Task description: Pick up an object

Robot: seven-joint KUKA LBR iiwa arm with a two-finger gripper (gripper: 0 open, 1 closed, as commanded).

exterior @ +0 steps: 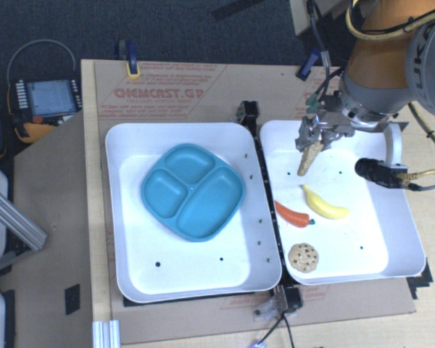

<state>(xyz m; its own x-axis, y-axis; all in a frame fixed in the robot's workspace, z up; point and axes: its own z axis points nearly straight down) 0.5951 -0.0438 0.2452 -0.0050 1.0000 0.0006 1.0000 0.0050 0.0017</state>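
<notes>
My gripper (313,141) hangs over the back left part of the right bin (391,256), fingers pointing down. A tan, stick-shaped object (305,161) slants down from between the fingertips, its upper end pinched in them and its lower end close to the bin floor. In front of it lie a yellow banana (325,204), a red chili pepper (293,214) and a round cookie (303,257), all loose on the bin floor.
The left bin (123,216) holds a blue divided plate (193,191). A black clamp (247,112) sits at the back between the bins. A black cable fitting (380,172) juts over the right bin's right side. The arm's orange band (391,35) looms above.
</notes>
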